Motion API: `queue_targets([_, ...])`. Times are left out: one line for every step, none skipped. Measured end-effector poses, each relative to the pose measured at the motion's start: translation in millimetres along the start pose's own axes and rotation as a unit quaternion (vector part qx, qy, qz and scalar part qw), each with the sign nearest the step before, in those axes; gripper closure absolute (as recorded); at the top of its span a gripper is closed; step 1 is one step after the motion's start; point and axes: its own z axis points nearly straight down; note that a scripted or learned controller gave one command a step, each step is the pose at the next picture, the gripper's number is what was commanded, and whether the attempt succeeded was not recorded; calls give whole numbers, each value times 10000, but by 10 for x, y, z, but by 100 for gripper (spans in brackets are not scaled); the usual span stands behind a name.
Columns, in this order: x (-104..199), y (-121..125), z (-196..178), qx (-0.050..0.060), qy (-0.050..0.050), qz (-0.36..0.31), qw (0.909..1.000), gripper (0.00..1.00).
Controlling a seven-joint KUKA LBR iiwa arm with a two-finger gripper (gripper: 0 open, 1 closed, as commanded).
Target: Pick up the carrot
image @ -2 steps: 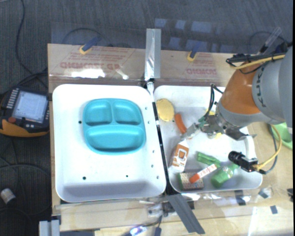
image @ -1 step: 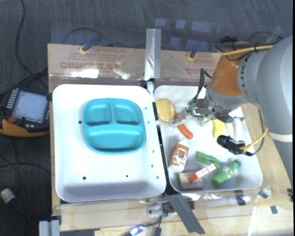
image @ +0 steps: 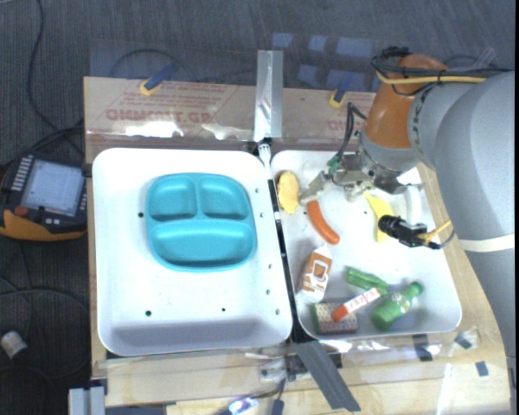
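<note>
grey carpet floor, wooden bench (image: 389, 379), two white bins side by side on it.

carrot (image: 323, 222) lies flat on the floor of the right bin (image: 432, 262), upper left area, slanted, with its upper end toward the divider. it's not lifted and nothing has hold of it.

gripper (image: 344, 178) is just up and right of the carrot's upper end. it's close, but looks apart from it. can't tell how far open it is at this resolution. i see nothing held in it.

neighbours, going outward:
- banana (image: 287, 190) is just left of the carrot's upper end, against the divider wall.
- small carton (image: 317, 275) is just below the carrot's lower end.
- yellow piece (image: 378, 206) is to the right, near the gripper.
- green stick (image: 365, 277), red and white packet (image: 361, 303) and green bottle (image: 398, 307) are clustered near the front edge, well clear of the carrot.
- left bin (image: 121, 301) holds a blue divided plate (image: 199, 220), not relevant to the pick.

status, my read: approach looks mostly done, since the tool is at the right bin and next to the target. the grasp isn't made and the lift isn't started. what's left is to get over the carrot's middle, close on it and raise it. the banana is tight on the left side, so there's a risk of nudging or grabbing that instead.
</note>
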Motion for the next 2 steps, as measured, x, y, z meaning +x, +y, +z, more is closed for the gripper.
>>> queue_targets([92,-73,-5,-18,-17,651,9979,0])
queue_targets([75,80,7,163,21,3437,9390,0])
